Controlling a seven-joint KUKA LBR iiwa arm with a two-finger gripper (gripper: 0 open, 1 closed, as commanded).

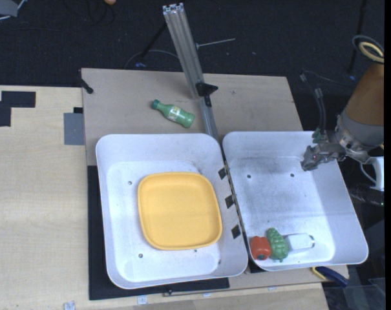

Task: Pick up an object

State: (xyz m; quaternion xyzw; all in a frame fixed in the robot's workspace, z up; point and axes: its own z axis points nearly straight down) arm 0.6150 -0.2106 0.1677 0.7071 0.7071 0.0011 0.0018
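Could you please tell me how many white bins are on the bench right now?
2. The left bin holds a yellow plate. The right bin holds a small cluster of objects near its front edge, with the gripper over its far right side.

Bins [292,192] look like white plastic, matt, scuffed grey on the floors. Yellow plate [179,210]: smooth plastic, slight sheen. Bench [260,102]: pale matt wood-look board. Slanted rail [187,47]: ribbed bare metal. Green bottle [173,113]: glossy plastic, pale label.
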